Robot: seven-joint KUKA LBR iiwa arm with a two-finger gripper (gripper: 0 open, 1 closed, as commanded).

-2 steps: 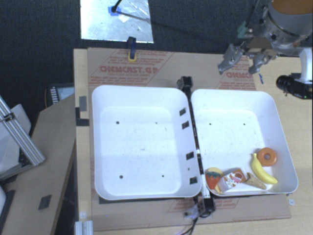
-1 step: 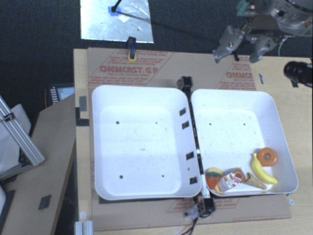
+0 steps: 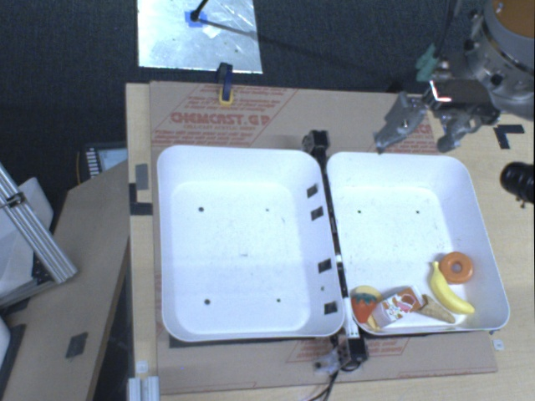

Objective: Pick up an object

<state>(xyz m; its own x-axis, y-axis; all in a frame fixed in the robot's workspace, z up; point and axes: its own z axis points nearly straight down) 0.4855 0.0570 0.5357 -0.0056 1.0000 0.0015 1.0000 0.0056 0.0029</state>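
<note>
My gripper (image 3: 422, 132) hangs over the far rim of the right bin (image 3: 401, 170), its two grey fingers spread apart with nothing between them. The objects lie far from it in that bin's near right corner. A yellow banana (image 3: 448, 291) rests there beside an orange ring-shaped piece (image 3: 456, 266). Along the near wall sit a round orange-red fruit (image 3: 363, 301), a small red and white packet (image 3: 396, 306) and a tan wedge (image 3: 435, 311).
The left bin (image 3: 238, 241) sits beside the right one, joined by a black clipped divider (image 3: 328, 224). Both rest on a cardboard sheet (image 3: 251, 111). A shiny metal plate (image 3: 199, 22) lies at the back, and an aluminium rail (image 3: 29, 228) stands at the left.
</note>
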